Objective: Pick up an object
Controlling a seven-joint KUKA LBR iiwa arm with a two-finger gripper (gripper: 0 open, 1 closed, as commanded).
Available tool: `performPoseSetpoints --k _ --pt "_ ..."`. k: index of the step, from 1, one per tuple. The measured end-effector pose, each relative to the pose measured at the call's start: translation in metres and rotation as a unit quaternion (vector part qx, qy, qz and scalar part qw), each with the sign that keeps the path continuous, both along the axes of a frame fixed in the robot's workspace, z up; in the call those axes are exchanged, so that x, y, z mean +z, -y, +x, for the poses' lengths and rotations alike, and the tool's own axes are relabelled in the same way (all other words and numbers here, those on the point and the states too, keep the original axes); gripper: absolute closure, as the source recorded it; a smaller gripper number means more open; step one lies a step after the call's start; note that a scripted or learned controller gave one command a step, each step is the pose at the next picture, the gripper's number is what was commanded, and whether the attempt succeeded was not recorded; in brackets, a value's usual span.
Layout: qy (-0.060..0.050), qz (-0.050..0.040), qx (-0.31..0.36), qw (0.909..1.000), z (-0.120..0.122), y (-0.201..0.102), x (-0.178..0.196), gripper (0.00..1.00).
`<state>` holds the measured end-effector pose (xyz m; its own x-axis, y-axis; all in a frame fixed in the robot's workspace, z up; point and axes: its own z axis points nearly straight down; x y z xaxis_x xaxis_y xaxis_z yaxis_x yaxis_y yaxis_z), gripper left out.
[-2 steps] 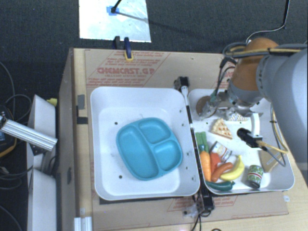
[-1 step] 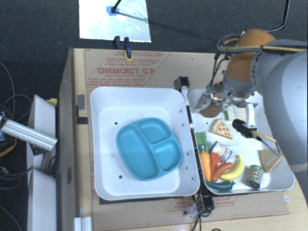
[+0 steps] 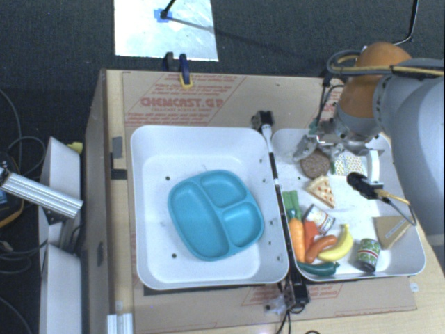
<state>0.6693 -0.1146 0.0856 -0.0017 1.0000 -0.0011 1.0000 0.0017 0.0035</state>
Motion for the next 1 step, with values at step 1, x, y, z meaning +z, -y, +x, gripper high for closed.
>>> performPoseSetpoints --k 1 --pt "0.000 -0.0002 0.000 1.0000 0.0001 0.0143 0.0000 0.00"
